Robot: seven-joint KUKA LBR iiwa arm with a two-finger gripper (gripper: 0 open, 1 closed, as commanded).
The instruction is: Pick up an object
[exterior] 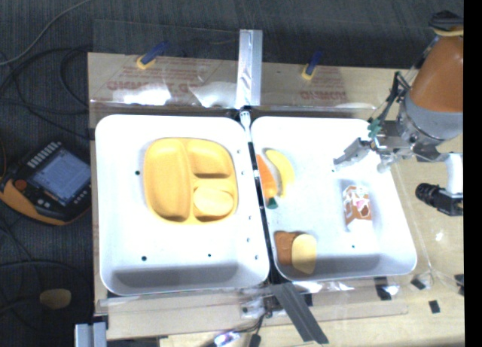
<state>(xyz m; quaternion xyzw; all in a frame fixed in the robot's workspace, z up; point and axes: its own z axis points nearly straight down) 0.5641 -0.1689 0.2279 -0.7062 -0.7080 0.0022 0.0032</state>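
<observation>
Camera view: gripper [367, 151], fingers spread and holding nothing, hovers over the right bin [392, 259]. Within that bin, a red-and-white packet [357, 205] lies just below it; bench [422, 93] surrounds.

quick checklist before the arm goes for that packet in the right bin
1. Packet lies alone on the floor of the right bin, nothing touching it: ok.
2. Gripper up and to the right of the packet, not over it: not ok.
3. Jaws open: cannot tell.
4. Nothing carried by the gripper: ok.
5. Banana, carrot and the round pieces lie apart from the packet: ok.
</observation>
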